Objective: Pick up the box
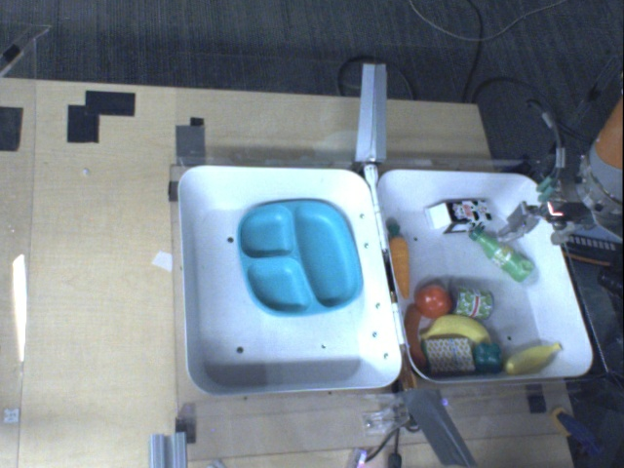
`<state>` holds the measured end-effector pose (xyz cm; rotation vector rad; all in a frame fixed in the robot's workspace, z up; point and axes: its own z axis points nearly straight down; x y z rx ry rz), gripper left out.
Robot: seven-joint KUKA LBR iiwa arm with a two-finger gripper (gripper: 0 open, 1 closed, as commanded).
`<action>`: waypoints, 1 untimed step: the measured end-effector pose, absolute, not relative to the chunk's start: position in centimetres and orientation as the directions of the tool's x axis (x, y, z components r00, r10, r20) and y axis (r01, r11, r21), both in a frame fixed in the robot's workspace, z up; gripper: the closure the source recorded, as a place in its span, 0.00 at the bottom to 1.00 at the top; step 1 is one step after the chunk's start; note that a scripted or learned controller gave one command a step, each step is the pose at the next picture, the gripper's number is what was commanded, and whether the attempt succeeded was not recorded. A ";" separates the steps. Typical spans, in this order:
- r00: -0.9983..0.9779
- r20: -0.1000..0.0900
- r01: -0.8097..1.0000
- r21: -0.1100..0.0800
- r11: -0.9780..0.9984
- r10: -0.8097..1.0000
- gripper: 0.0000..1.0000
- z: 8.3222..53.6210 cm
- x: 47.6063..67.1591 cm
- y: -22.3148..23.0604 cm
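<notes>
The box (458, 214) lies flat near the back of the right bin (575, 305), its white face with dark print turned up and its long side running across the bin. Just to its right lies a green bottle (503, 254), tilted, with its neck end almost touching the box. The gripper (538, 213) hangs at the bin's right rim, near the bottle and a little apart from the box; whether it is released or clenched cannot be told, and nothing can be seen held in it. The step in hand looks to be the approach, so the task is barely begun. To do it well, the arm should move left until it stands squarely over the box, turn so that it closes across the short side, and come down clear of the bottle, which could be knocked or caught by mistake. The carrot (400, 261) along the left wall, and the tomato (435, 299), can (474, 303) and bananas (458, 328) toward the front, lie well apart from the box and should not interfere. The left bin (210, 261) holds a blue divided tray (297, 256).
</notes>
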<state>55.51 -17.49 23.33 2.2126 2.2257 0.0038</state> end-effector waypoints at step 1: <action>-0.067 -0.001 0.998 0.004 0.067 0.998 0.00 12.7 57.0 -20.0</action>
